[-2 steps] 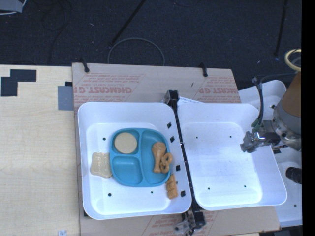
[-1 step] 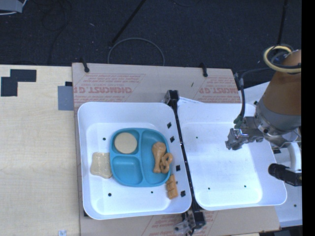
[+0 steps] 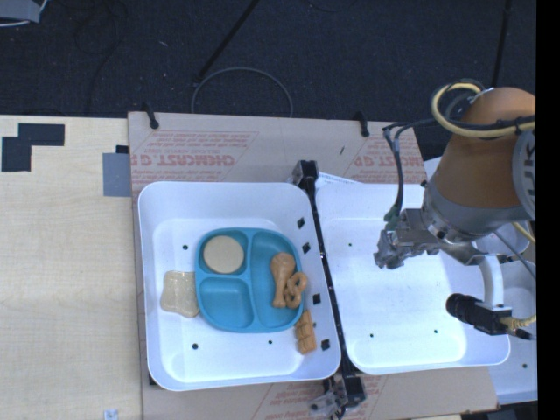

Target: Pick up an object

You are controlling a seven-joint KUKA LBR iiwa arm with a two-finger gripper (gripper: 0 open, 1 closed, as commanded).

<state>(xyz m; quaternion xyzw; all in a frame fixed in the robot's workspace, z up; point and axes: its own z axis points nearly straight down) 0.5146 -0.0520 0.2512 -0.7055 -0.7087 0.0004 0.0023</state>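
A blue sectioned plate point(image 3: 229, 308) lies in the left bin point(image 3: 157, 226). A round beige disc point(image 3: 223, 254) rests in its upper-left compartment, and a tan twisted piece point(image 3: 285, 279) lies in its right compartment. A pale cream slab point(image 3: 179, 293) sits on the bin floor just left of the plate. A small orange-brown stick point(image 3: 304, 332) lies by the plate's lower-right corner. My gripper point(image 3: 391, 254) hangs over the right bin point(image 3: 411, 339), well right of all these objects, with nothing seen between its fingers.
A black divider bar point(image 3: 317, 261) runs between the two bins. Cardboard point(image 3: 219, 151) lies under the bins. A pale wooden bench top point(image 3: 61, 278) stretches to the left. The arm's orange band point(image 3: 490, 147) looms over the right bin's upper right.
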